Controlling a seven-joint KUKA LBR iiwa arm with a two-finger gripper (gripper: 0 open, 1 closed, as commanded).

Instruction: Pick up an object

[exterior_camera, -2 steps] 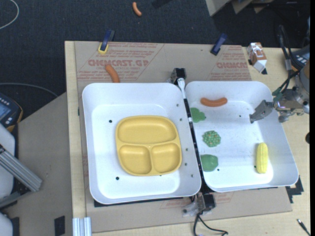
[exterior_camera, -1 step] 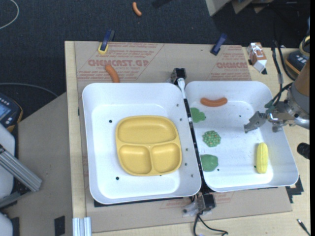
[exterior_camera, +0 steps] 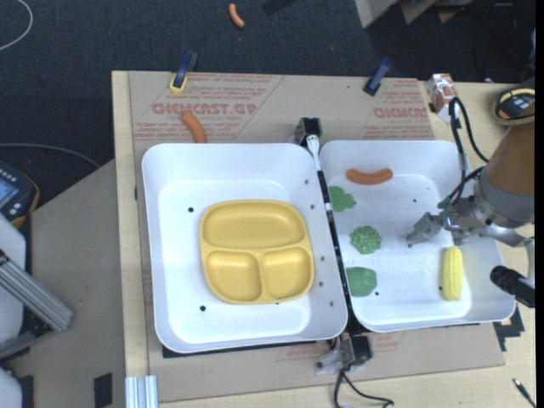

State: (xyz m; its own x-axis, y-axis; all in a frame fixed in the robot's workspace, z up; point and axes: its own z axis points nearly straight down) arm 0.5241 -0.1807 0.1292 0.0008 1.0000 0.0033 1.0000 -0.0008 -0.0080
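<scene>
The right bin (exterior_camera: 399,308) holds an orange sausage (exterior_camera: 370,175) at the back, a green leaf (exterior_camera: 340,199), a broccoli floret (exterior_camera: 366,239), a green pepper piece (exterior_camera: 360,280) by the front left wall, and a yellow corn cob (exterior_camera: 452,272) at the front right. My gripper (exterior_camera: 438,229) hangs low over the right half of this bin, just above and behind the corn cob and to the right of the broccoli. It is open, with nothing between its spread fingers.
A yellow divided plate (exterior_camera: 255,251) lies in the left bin (exterior_camera: 170,185). Another orange sausage (exterior_camera: 194,126) lies on the cardboard behind that bin. Blue clamps (exterior_camera: 183,70) (exterior_camera: 378,76) sit on the bench's back edge. The arm (exterior_camera: 514,181) stands over the right bin's right wall.
</scene>
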